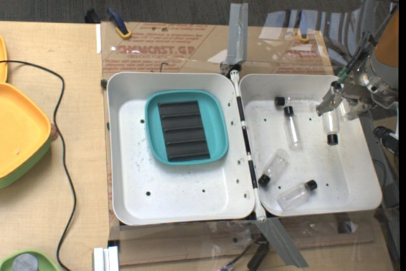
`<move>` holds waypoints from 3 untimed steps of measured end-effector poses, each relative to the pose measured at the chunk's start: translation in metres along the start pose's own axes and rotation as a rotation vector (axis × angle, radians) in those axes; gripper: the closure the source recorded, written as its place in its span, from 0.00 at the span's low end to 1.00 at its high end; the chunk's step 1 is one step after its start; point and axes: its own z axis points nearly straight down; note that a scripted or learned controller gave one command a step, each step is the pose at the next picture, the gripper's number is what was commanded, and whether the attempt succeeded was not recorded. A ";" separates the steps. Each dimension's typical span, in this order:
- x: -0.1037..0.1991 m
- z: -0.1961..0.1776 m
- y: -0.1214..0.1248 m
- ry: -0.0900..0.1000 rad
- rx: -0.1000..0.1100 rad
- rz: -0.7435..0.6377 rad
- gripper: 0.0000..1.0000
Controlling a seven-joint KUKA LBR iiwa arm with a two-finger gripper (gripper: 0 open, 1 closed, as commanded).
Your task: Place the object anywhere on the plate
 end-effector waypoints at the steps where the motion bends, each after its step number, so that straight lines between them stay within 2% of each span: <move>1: 0.000 0.000 0.000 0.000 0.000 0.000 0.00; 2: -0.035 -0.098 -0.018 0.000 -0.002 0.115 0.00; 3: -0.042 -0.217 -0.019 -0.001 0.000 0.262 0.00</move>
